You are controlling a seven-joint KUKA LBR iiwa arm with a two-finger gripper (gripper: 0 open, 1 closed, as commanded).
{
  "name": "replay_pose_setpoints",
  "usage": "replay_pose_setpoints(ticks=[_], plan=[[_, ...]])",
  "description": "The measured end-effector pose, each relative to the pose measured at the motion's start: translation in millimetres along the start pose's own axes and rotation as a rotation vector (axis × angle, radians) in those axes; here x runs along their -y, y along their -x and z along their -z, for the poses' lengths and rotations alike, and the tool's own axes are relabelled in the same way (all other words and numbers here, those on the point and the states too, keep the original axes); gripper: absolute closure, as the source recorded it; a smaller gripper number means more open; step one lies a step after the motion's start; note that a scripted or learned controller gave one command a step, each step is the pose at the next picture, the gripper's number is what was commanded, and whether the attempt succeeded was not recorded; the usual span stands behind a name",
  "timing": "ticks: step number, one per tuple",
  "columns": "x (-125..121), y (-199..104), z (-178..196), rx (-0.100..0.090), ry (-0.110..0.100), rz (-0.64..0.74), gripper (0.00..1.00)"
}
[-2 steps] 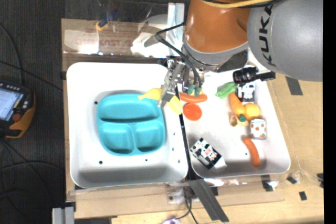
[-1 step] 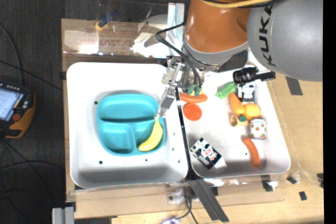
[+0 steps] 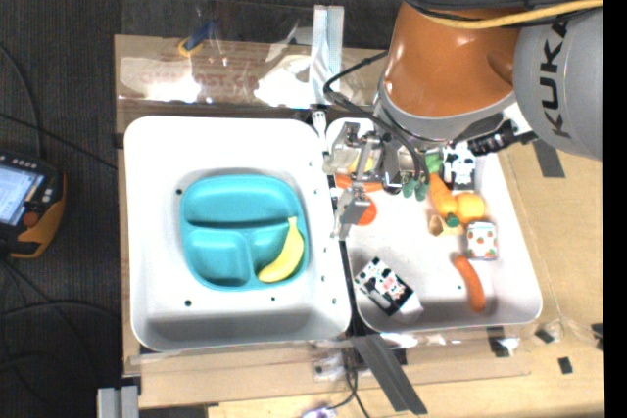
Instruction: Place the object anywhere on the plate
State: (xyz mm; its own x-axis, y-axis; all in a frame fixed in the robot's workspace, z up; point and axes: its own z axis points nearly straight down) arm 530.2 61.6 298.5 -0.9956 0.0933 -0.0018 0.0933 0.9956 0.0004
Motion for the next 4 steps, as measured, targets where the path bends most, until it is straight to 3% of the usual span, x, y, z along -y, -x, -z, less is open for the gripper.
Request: replay_pose_setpoints(ticks=[1, 2, 3, 4], plan=[[-2, 1, 9, 0.002, 0.004, 0.002, 1.0], [0, -1, 187, 0.003, 0.0, -0.117, 1.0], [6, 74, 186, 0.002, 0.0, -0.302, 1.0], [19, 131, 186, 0.003, -0.002, -0.289, 1.0]])
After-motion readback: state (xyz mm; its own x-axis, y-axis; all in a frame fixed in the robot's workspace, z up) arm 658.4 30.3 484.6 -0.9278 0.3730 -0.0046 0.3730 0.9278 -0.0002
